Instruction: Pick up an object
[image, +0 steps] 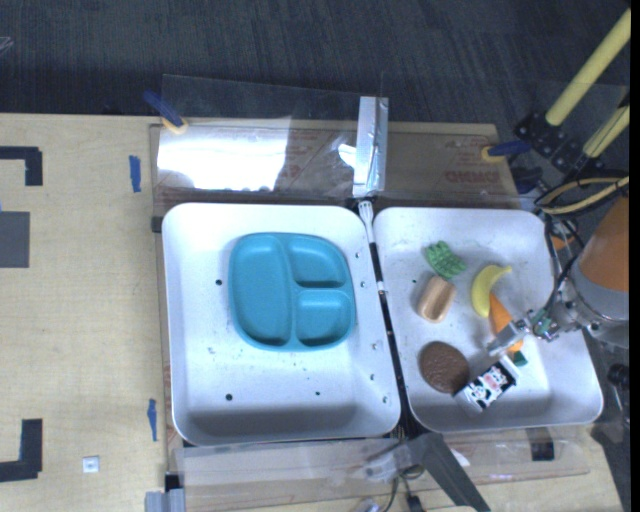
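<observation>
The right bin (570, 395) holds several small items: a green piece (445, 259), a tan cylinder (435, 298), a yellow banana (485, 286), an orange carrot-like piece (500, 315), a brown round cookie (443, 366) and a black-and-white carton (489, 386). My gripper (508, 338) reaches in from the right and hangs low over the near end of the orange piece, just above the carton. The arm's grey wrist and orange band (608, 262) sit at the bin's right edge.
The left bin (190, 330) holds a blue divided plate (293, 290). A clear plastic sheet (260, 150) and a metal divider (369, 145) stand behind the bins. Cables and yellow bars (590, 70) crowd the far right corner.
</observation>
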